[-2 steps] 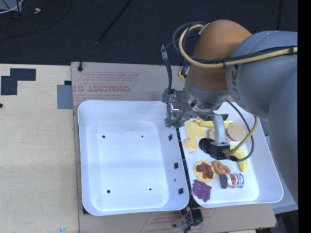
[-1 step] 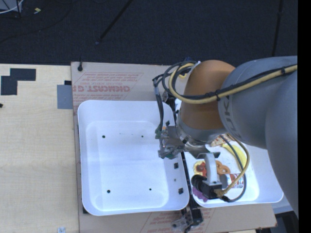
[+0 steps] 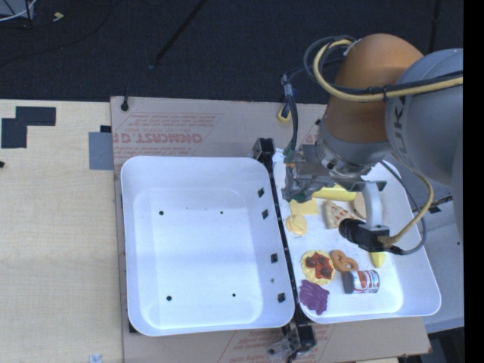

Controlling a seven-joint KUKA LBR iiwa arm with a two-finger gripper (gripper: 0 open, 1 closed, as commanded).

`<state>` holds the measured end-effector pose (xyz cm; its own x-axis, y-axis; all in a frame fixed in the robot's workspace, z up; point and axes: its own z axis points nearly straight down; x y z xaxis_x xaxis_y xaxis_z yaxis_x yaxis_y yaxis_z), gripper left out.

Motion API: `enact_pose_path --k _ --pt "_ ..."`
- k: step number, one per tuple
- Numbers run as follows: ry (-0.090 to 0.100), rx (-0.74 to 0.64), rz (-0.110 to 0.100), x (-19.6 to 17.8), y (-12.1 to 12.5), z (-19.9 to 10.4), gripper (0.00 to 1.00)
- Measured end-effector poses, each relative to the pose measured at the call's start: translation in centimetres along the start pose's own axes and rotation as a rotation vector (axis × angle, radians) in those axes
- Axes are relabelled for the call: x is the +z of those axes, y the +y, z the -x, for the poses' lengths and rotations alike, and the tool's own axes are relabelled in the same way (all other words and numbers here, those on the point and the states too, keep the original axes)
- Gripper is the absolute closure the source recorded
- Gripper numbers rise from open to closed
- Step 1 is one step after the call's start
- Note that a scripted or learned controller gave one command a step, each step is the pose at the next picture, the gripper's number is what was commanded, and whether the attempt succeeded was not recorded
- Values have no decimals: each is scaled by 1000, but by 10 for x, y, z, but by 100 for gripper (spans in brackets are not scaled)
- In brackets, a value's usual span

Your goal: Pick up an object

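At the 11 o'clock corner of the right bin [image 3: 412,282], the gripper [image 3: 302,186] sits low under the grey arm [image 3: 423,104], whose bulk hides the bin's 1 o'clock corner. Whether the gripper is open or closed cannot be told, nor whether it grips anything. A yellow-green piece [image 3: 302,205] lies just beneath it, with a yellow disc [image 3: 296,224] at its 6 o'clock. A yellow strip [image 3: 335,194] and a pale wedge [image 3: 336,215] lie at the gripper's 4 o'clock. Nearer 6 o'clock lie a toy pizza [image 3: 318,266], a pretzel [image 3: 344,262], a can [image 3: 364,281] and purple grapes [image 3: 314,296]. The left bin [image 3: 197,248] adjoins at 9 o'clock.
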<state>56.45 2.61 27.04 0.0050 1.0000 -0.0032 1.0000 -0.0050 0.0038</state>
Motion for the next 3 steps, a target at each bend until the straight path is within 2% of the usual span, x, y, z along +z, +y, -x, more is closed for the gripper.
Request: enact_pose_path --k 1,2,3 --pt "3 -9 -3 14 59 -52 100" --pt "4 -11 -2 -27 73 -119 100" --pt "7 -13 0 -99 55 -184 100"
